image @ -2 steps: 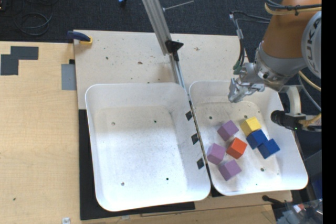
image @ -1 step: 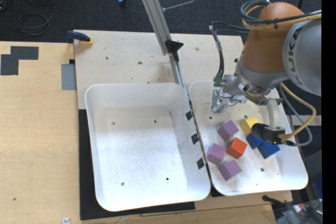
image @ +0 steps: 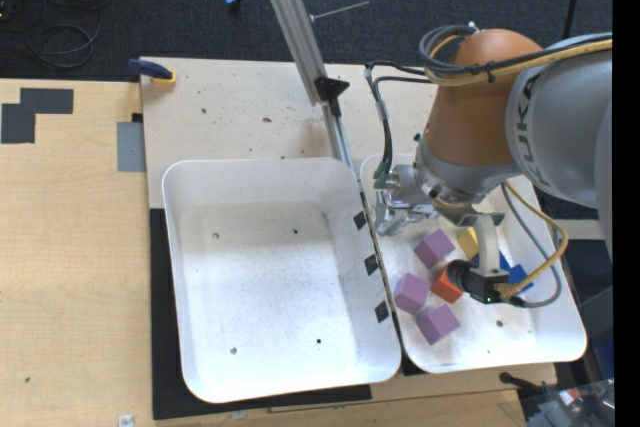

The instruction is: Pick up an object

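Observation:
The grey arm with its orange band reaches in from the right over the right bin [image: 560, 340]. Its gripper [image: 398, 207] hangs at the bin's upper left corner, close to the rim shared with the left bin. Three purple blocks lie in the right bin: one [image: 434, 248] just below and right of the gripper, one [image: 411, 293] lower down, and one [image: 438, 324] nearest the front. An orange-red block [image: 447, 287] sits between them. A yellow piece [image: 467, 240] and a blue piece [image: 516, 275] lie further right, partly behind the arm's cables.
The left bin [image: 190, 215] stands beside the right one, their rims touching at black clips [image: 371, 264]. A slanted aluminium bar [image: 296, 15] rises behind the bins. A yellow and blue clamp [image: 152, 71] sits at the bench's back left corner.

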Robot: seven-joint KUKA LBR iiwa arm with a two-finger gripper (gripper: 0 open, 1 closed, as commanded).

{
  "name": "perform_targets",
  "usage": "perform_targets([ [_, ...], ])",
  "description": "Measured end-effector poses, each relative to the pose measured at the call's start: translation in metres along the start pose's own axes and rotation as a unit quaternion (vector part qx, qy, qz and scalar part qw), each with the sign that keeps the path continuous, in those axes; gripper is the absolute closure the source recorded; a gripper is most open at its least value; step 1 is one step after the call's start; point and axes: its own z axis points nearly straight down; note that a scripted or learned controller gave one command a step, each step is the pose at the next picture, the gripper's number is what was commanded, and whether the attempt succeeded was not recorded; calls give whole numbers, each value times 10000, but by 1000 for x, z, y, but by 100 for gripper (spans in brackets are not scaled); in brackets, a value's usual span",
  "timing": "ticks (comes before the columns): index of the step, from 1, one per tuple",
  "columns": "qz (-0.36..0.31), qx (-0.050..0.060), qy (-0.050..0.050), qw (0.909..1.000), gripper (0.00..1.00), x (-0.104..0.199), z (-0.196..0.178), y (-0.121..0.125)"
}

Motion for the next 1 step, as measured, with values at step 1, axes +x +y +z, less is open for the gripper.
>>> perform_targets([
  [1,-5,0,-1,10000,100,45,9,-18],
])
